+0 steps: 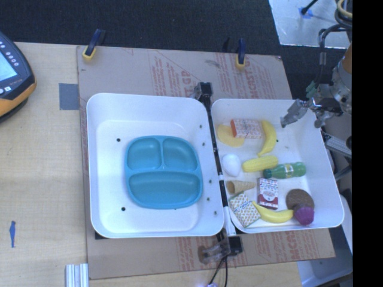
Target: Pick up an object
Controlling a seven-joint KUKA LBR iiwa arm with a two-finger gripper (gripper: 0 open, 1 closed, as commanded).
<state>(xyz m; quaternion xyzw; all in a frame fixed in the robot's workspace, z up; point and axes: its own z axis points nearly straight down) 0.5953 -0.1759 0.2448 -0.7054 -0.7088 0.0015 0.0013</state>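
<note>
Gripper being held over the right bin's far right corner

Nothing is being gripped by the gripper (299, 109); its finger state cannot be told. Objects are being crowded along the right bin (317, 148)'s near edge, so the banana (274, 214) could be nudged away, not lifted.

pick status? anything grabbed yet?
Nothing looks done: the claw sits at the upper right rim of the right bin, with no item seen in it. The toys, including the green bottle and bananas, all lie in the bin. Left: choose one, descend, grip, lift. The blue plate holds nothing.
</note>
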